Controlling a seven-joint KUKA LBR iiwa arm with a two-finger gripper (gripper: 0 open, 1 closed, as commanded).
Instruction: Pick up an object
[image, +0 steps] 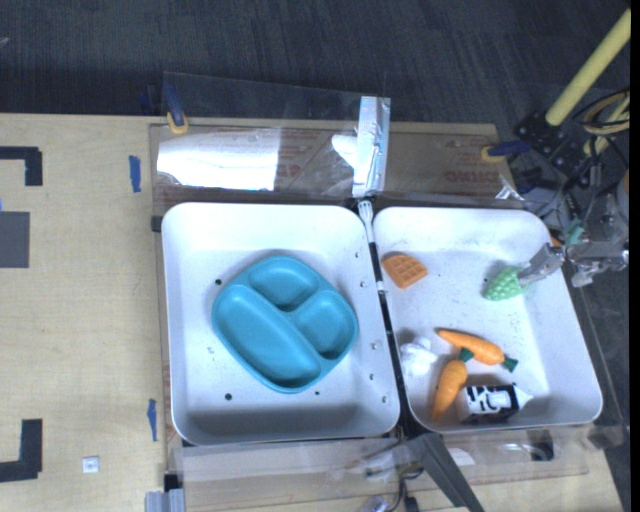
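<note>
Two white bins are set side by side on the bench: the left bin (190, 300) is occupied by a blue divided tray (284, 320), while the right bin (560, 340) is stocked with a green ridged toy (503, 285), an orange waffle piece (404, 270), two toy carrots (471, 347) (449, 387), a small white item (417, 355) and a black-and-white item (491, 399). The gripper (545, 262) is seen at the right bin's far right edge, its tip touching or just beside the green ridged toy; whether it is spread or closed cannot be told
</note>
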